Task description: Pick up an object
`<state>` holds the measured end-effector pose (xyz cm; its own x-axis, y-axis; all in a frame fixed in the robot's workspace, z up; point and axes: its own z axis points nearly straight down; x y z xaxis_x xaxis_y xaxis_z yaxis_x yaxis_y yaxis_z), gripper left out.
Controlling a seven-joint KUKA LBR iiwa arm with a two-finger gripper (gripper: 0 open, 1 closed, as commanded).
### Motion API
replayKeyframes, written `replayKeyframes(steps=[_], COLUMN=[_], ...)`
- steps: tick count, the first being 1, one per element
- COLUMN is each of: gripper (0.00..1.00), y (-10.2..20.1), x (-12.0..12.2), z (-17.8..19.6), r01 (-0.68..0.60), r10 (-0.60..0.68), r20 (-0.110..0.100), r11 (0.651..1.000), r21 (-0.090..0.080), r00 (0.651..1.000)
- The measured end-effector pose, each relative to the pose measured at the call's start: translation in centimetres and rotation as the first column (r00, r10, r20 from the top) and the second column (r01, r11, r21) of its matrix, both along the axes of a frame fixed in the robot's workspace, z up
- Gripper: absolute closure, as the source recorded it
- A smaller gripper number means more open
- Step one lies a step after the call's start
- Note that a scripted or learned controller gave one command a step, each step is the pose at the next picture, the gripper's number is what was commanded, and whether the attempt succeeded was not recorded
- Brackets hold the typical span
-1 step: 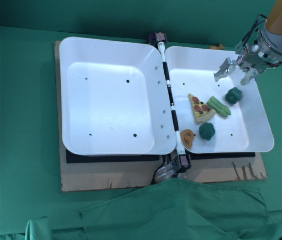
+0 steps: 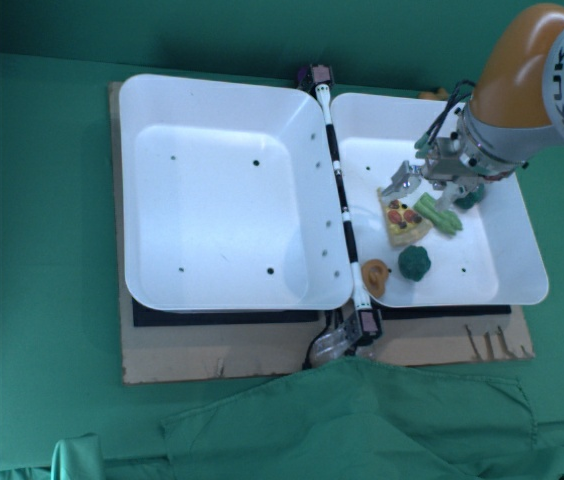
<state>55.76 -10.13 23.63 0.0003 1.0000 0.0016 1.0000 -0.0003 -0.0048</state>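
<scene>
In the right bin lie a toy pizza slice, a light green asparagus-like piece, a dark green broccoli and an orange pretzel-like piece. Another dark green object is partly hidden under the wrist. My gripper hangs over the upper middle of this bin, just above the pizza slice and the light green piece. Its fingers are spread apart and open, with nothing held between them.
The left bin sits beside the right one, with a black-and-white hinge bar between them. Both rest on a cardboard sheet. Green cloth bunches up at the front. A small orange item lies behind the right bin.
</scene>
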Motion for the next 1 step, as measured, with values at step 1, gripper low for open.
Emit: replayKeyframes(steps=[1], gripper=[0.0], y=[-0.13], x=[1.02], z=[-5.52], r01=[0.003], r10=[-0.003], r20=[0.011], r11=[1.0], r21=[-0.003], r00=[1.0])
